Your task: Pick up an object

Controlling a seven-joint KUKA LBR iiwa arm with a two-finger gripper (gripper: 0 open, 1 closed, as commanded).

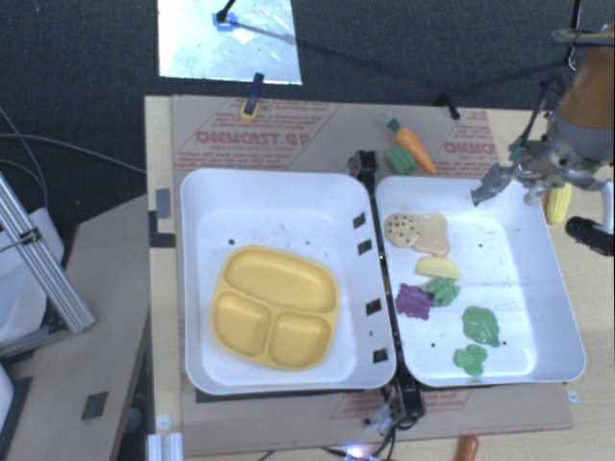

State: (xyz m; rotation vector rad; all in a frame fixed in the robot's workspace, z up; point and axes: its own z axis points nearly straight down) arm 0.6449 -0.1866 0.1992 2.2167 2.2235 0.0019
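**Operator:** While the arm hangs at the right, list the scene, largest item first.

**Technician:** Two shallow white plastic bins sit side by side on the bench. The left bin [197,200] holds one yellow plastic tray with three compartments [275,306], lying flat near its centre. The right bin [538,257] holds the small toy foods, grouped toward its left half and front, which in my judgement keeps them clear of the walls for a top-down approach.

**Operator:** Itemise the candidates.

**Technician:** A pale tan flat slab [431,233] touches a round speckled cookie [400,228]. Below them lie a yellow wedge [438,268], a purple lumpy piece [413,302] and a small green piece [445,291], all close together. A green leafy piece [480,325] and a smaller green cluster [470,359] lie apart nearer the front. An orange toy carrot with a green top [409,149] rests on the cardboard outside the bins.

**Operator:** Claw condition?

**Technician:** The two-finger gripper [514,182] sits over the right bin's rear right corner, well apart from every candidate. One grey finger [488,186] points left. Nothing is visible between the fingers; whether they stand apart or together, I cannot tell.
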